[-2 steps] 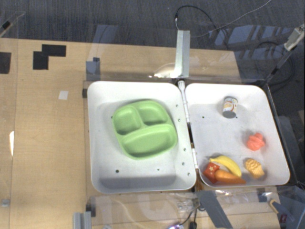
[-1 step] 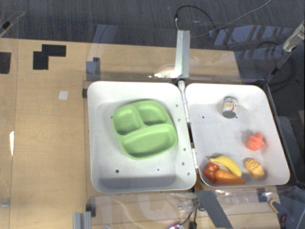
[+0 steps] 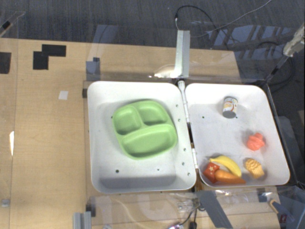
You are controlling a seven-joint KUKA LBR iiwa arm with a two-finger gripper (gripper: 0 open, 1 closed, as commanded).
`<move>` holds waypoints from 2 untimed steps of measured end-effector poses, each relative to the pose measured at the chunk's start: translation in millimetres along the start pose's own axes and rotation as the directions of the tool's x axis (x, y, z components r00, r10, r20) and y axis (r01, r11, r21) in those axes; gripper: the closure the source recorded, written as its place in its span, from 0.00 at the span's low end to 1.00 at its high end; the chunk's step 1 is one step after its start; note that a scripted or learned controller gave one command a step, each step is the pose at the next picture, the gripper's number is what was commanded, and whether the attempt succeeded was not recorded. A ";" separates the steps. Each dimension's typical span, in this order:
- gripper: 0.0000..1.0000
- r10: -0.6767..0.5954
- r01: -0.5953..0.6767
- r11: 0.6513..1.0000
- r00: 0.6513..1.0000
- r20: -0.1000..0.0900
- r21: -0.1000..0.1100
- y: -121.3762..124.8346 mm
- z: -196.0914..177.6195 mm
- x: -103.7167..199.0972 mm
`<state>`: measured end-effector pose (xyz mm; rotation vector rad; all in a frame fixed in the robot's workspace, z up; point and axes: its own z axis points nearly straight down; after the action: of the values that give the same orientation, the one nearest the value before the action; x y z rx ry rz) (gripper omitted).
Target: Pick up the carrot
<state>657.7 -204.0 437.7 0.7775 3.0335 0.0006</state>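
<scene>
Along the near edge of the right bin we find the carrot, lying flat in the front left corner. Touching it on the left is a red pepper-like piece, and a banana lies just behind, against both. Beside them sits a yellow pastry-like piece; farther back are a reddish-orange fruit and a small can. We see a green divided plate in the left bin. Of the pincer we cannot tell the state.
</scene>
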 end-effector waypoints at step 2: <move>1.00 -0.254 0.254 0.967 0.967 0.002 0.000 2.6 -0.9 -1.9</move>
<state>660.6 -202.6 438.7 0.3832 3.1059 -0.0017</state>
